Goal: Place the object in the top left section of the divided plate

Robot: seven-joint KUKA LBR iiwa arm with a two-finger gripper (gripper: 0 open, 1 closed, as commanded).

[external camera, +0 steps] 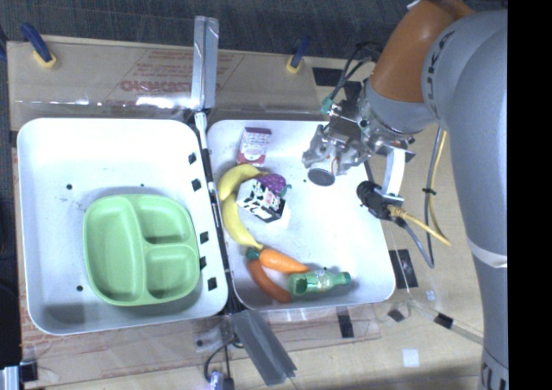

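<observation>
A light green divided plate (90,252) lies in the left bin (43,164), with one long section on its left and two smaller ones on its right. All its sections hold nothing. My gripper (323,168) hangs over the upper middle of the right bin (371,250), to the right of the objects there. Nothing shows held under it. Nearest to it are a pink packet (254,143) at the bin's back and a white cube with black spots (261,201) beside a purple piece (273,182).
A yellow banana (231,205) curves along the right bin's left wall. Two orange carrots (278,261) and a green bottle (319,281) lie at its front. The grey arm (466,121) and its cables cover the right side. A metal divider (205,60) stands between the bins.
</observation>
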